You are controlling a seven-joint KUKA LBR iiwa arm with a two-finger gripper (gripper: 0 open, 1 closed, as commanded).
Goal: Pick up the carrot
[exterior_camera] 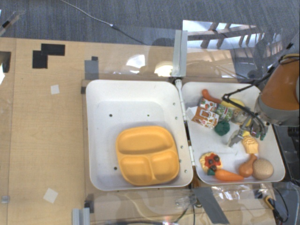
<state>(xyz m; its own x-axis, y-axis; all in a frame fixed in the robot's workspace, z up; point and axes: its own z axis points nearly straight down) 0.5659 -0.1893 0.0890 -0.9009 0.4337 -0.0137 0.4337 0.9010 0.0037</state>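
I see left bin holding yellow divided tray. Right bin crowded with toy food. Arm reaches in from right, above bin's right half. Gripper low over bin centre, beside green piece; can't tell whether it's open or gripping anything. Carrot lies flat at near edge, untouched, between pizza slice and drumstick.
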